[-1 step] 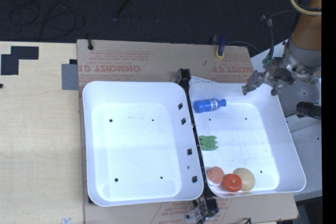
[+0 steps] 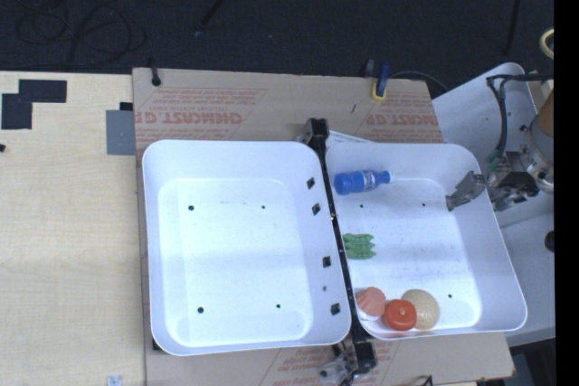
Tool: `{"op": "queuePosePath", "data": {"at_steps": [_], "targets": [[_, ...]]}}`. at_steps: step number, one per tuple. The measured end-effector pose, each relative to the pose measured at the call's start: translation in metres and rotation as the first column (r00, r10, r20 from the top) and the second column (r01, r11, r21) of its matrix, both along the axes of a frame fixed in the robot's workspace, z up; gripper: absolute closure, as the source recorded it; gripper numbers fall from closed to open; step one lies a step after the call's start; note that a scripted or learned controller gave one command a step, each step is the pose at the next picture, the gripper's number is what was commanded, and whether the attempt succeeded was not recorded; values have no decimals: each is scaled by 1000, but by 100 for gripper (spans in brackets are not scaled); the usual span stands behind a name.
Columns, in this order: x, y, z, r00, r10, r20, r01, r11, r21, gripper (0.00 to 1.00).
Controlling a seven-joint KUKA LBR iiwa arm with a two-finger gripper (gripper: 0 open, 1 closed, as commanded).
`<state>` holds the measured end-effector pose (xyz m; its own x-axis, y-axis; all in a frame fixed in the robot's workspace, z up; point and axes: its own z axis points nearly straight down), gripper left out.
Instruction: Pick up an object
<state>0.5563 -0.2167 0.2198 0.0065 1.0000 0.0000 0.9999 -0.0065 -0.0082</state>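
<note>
In the right bin [image 2: 484,235] a blue bottle with a white cap [image 2: 361,182] lies on its side near the far left corner. A small green ridged piece [image 2: 359,246] rests by the left wall. At the near edge sit a pink piece [image 2: 370,300], a red round piece [image 2: 400,315] and a tan round piece [image 2: 422,306], close together. My gripper [image 2: 470,188] hangs over the bin's right rim, apart from all of them, with nothing seen between its fingers.
The left bin [image 2: 235,244] stands beside the right one, with a black clamp strip [image 2: 330,230] between them. Both rest on a cardboard sheet [image 2: 235,108]. A wooden benchtop [image 2: 63,230] lies to the left. Cables and the arm's base [image 2: 520,131] crowd the right side.
</note>
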Motion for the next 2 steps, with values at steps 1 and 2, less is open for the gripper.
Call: {"op": "queuePosePath", "data": {"at_steps": [1,2], "targets": [[4,2,11,1000,6,5,-6,1000,0,100],[-4,2,21,1000,4,7,-4,1000,1,100]]}}
